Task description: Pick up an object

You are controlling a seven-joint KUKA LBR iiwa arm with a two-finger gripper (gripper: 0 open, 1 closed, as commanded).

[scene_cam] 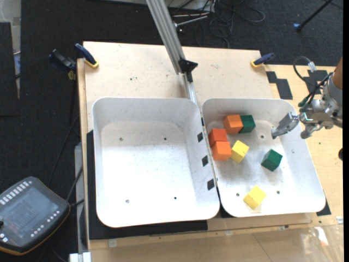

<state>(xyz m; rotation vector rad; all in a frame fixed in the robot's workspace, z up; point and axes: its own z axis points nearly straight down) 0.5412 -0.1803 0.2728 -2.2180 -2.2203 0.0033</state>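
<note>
dark floor and loose cables surround your pale bench (142, 70), which carries two shallow white bins side by side; the left bin (109, 119) is bare, and the right bin (305, 168) holds six small blocks. you have an orange block (233, 123) touching a dark green block (247, 123), a longer orange block (220, 144) touching a yellow block (239, 151), a green cube (271, 160) on its own, and a yellow cube (254, 197) near the front rim. they look light, rigid and flat-faced, so squeeze two opposite faces; the lone green cube offers you the freest approach. your gripper (284, 126) hangs over the bin's right side, tilted inward, holding nothing; whether its fingers are parted, you cannot tell.
</note>
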